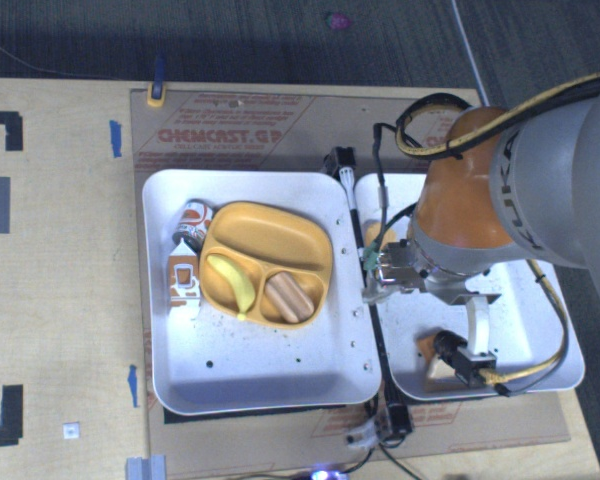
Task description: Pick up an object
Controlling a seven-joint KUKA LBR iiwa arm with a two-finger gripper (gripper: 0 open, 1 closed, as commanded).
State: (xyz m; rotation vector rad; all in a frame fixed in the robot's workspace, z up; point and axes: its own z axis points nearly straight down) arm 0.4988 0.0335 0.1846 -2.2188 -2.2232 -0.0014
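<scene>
Gripper (388, 273): over the shallow white right bin (525, 343); open or closed, I can't tell.
Progress: nothing visibly held; the pick seems yet to come.
Untouched: yellow divided plastic plate (270, 233).

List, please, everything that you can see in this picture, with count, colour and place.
bins: 2, white, side by side on the bench
plate: 1, yellow, divided, in the view's left bin
banana-shaped piece: 1, yellow, in one plate compartment
sausage-shaped piece: 1, brown, in the neighbouring compartment
can: 1, white and brown, left bin, beside the plate
small carton: 1, orange and white, next to the can
small thing: 1, orange-brown, right bin, partly hidden, kind unclear
tape strips: several, blue, on the bench
arm: 1, grey with orange band, over the right bin
</scene>
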